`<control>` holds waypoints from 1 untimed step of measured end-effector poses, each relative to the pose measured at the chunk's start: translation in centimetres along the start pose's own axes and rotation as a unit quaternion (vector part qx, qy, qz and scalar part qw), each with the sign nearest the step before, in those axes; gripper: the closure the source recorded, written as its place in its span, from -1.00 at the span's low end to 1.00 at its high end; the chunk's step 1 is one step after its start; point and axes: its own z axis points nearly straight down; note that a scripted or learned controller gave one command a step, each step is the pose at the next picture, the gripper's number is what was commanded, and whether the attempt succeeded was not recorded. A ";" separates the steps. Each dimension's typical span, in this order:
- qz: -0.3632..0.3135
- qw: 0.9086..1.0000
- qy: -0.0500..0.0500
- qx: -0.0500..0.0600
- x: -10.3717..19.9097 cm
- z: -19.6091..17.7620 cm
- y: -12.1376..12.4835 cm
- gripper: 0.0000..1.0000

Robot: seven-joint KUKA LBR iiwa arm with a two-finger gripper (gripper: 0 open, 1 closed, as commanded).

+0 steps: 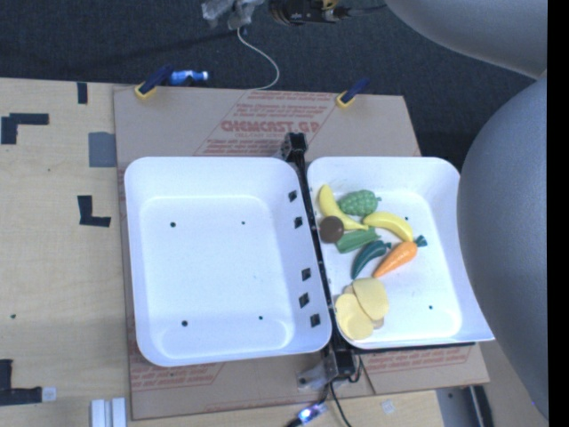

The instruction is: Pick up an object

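Nearest the camera, at the lower middle of the frame, two pale yellow rounded pieces [363, 307] lie overlapping against the near-left corner of the right bin [442, 238]. Just beyond them, toward frame centre, an orange carrot [396, 257] lies at a slant beside a dark green pod-shaped piece [368, 258]. Further up sit a yellow banana [391, 225], a second yellow curved piece [329, 205], a brown round piece [332, 229] close to the divider, and a knobbly green vegetable [358, 204]. All are bunched in the left half of that bin, several touching. The left bin [209, 261] takes the middle-left of the frame, on the cardboard-covered tabletop [258, 123]. Farthest, at the top of the frame, the end effector [233, 5] hangs over dark floor, well apart from both bins; whether it is open or closed cannot be told at this size, and nothing is seen in it. Judgement: the pick is not yet begun; this is the approach stage. The next move calls for travel down-frame to the right bin and choosing a piece with free sides, the carrot or the yellow pieces likely easiest, since the cluster near the divider leaves little room.
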 end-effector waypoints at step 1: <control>0.006 1.000 -0.002 0.005 -12.2 0.4 -1.5 1.00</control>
